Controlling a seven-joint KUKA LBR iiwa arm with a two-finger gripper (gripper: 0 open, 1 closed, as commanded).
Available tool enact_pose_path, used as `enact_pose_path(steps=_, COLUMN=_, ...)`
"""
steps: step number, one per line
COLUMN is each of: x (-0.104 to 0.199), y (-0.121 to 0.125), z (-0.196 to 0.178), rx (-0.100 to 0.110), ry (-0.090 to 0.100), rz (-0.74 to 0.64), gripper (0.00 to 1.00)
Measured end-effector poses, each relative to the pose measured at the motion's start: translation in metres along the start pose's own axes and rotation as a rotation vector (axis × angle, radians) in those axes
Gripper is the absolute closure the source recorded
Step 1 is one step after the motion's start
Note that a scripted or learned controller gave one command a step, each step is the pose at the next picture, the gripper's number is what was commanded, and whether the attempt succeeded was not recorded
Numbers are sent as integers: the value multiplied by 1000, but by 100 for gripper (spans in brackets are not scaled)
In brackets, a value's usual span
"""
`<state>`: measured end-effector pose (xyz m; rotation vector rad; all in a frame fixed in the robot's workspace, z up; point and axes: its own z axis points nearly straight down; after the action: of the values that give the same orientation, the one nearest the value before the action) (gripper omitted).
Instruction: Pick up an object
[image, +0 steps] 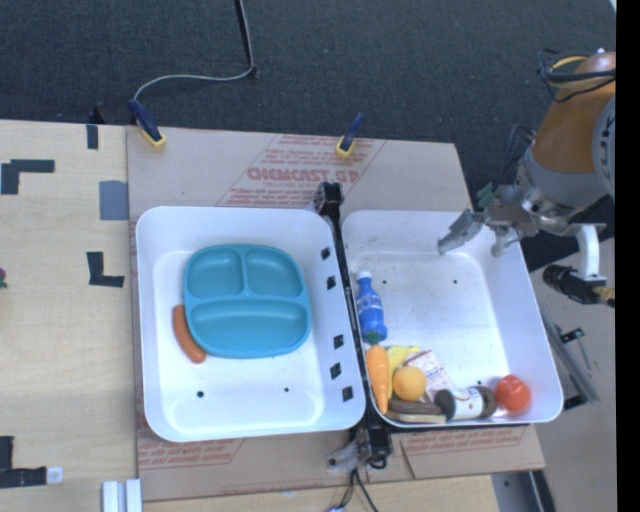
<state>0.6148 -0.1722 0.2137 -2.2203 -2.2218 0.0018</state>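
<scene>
Jaws on the gripper (478, 236) stand spread apart with nothing between them, hanging over the upper right corner of the right bin (520, 300). I see the objects bunched along that bin's lower edge: a blue bottle (371, 310), a carrot (378, 373), an orange (409, 383) and a red tomato (512, 393). At frame left, the left bin (160, 330) carries a blue divided plate (246, 300) with a sausage (187, 334) just beside it.

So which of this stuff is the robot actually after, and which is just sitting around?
Could be picked:
blue bottle
carrot
orange
tomato
sausage
blue tray

Just lying about:
yellow clamps
cable
cardboard sheet
</scene>
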Motion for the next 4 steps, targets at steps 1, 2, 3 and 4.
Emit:
enact_pose_path(steps=1, x=72, y=30, z=42, rx=1, ry=2, rz=-1, gripper=0)
enact_pose_path(steps=2, x=72, y=30, z=32, rx=1, ry=0, rz=-3, gripper=100)
enact_pose_path(steps=3, x=78, y=-1, z=-59, rx=-2, ry=-1, rz=-1, gripper=100)
enact_pose_path(steps=4, x=44, y=-41, z=-75, rx=-1, ry=-1, rz=1, gripper=100)
